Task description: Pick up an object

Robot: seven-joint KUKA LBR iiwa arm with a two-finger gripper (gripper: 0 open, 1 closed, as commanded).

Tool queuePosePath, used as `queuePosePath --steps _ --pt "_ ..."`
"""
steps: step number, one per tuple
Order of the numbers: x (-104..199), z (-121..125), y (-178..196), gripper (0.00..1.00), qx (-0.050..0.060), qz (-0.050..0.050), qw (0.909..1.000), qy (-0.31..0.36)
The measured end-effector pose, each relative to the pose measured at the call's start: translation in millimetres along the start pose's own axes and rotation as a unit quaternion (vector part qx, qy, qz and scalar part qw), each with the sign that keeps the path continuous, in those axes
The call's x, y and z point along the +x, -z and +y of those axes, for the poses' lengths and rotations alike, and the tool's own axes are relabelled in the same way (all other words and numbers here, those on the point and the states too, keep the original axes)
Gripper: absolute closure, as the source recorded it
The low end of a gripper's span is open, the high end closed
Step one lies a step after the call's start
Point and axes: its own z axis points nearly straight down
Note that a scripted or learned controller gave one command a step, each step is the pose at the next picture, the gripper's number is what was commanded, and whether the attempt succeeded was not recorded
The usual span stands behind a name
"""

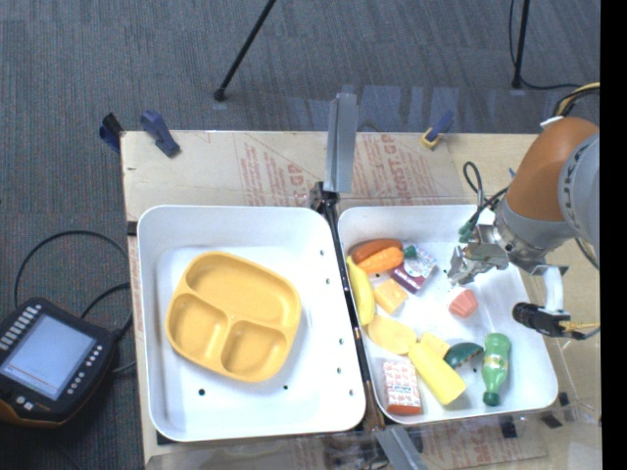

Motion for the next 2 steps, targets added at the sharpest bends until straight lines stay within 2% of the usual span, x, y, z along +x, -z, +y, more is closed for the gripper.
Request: queuePosePath --steps 1,2 --pt "-3 -25 20 1.00 0.000 0.001 0.9982 -0.060" --pt "29 31 -8 1.00 -0.002 0.000 0.9959 -0.091"
